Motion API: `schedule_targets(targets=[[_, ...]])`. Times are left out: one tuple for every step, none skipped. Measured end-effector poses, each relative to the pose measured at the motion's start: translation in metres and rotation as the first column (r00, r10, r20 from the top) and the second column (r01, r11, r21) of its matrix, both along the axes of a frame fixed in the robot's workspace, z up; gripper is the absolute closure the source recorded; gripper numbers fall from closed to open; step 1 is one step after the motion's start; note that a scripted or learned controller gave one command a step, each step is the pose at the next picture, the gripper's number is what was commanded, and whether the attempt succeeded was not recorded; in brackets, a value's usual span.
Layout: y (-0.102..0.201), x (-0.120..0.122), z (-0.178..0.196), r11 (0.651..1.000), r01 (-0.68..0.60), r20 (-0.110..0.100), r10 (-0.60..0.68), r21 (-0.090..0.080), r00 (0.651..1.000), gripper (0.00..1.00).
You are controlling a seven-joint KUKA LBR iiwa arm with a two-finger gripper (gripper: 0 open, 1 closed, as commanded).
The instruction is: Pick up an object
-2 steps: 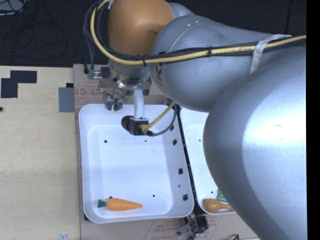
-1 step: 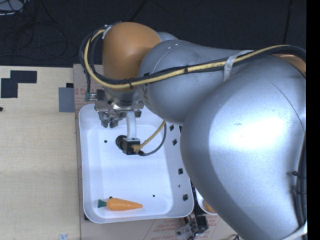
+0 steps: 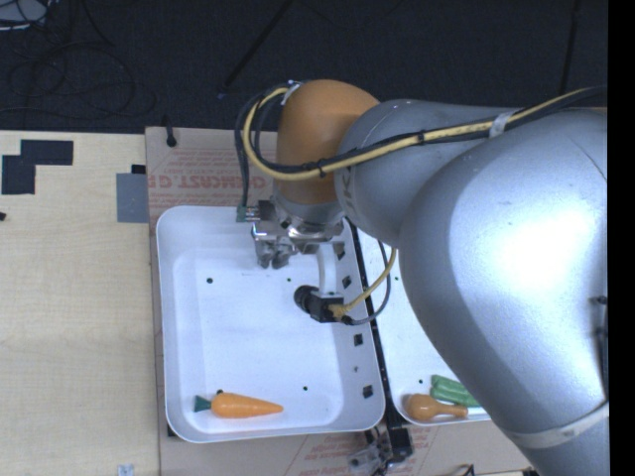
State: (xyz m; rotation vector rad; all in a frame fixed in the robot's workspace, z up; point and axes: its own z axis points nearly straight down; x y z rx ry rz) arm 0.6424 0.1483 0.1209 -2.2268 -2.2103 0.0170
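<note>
The gripper (image 3: 275, 256) is hanging over the left bin's (image 3: 179, 266) far edge, grip state unreadable; the carrot (image 3: 243, 406) is lying unpicked along the near edge.

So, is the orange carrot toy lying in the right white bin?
No, the orange carrot toy lies in the left white bin, near its front edge.

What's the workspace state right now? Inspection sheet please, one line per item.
Surface: left bin and right bin side by side on the bench.
Job's things: toy carrot near the left bin's front edge; orange piece and green piece in the right bin.
Clutter: nothing seen.
Grippers: gripper over the left bin's back end, apart from the carrot.
Cables: yellow cable along the arm.
Surroundings: dark backdrop.
</note>
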Motion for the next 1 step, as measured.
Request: schedule_targets(targets=[[0.0498, 0.0, -0.0362, 1.0, -0.011, 0.005, 0.011, 0.004, 1.0, 1.0]])
